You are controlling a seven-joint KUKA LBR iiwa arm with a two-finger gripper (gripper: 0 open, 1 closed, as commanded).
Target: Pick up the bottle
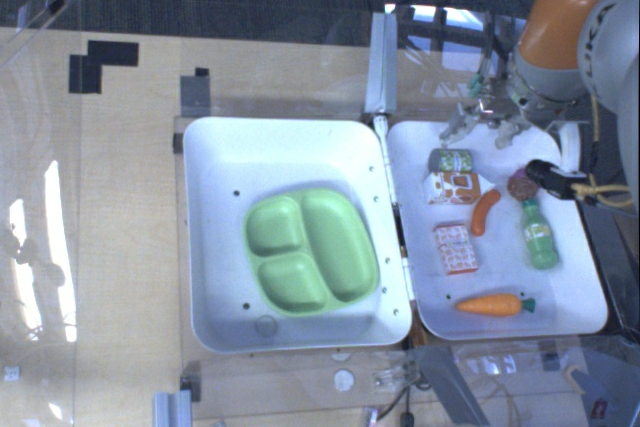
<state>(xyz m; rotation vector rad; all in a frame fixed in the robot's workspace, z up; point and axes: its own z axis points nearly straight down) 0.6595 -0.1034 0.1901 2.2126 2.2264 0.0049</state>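
Note:
The bottle [539, 236] is small and green with a pale label. It lies in the right bin [590, 310], near the bin's right wall, with its cap toward the back. My gripper [481, 127] hangs over the back edge of that bin, up and to the left of the bottle and well apart from it. Its fingers [455, 126] are spread open with nothing between them.
In the right bin also lie a carton with a green can-like top [452, 177], a sausage [485, 211], a flat red packet [455, 248], a carrot [491, 305] and a dark round item [522, 183] just behind the bottle. The left bin [210, 215] holds a green divided plate [311, 250].

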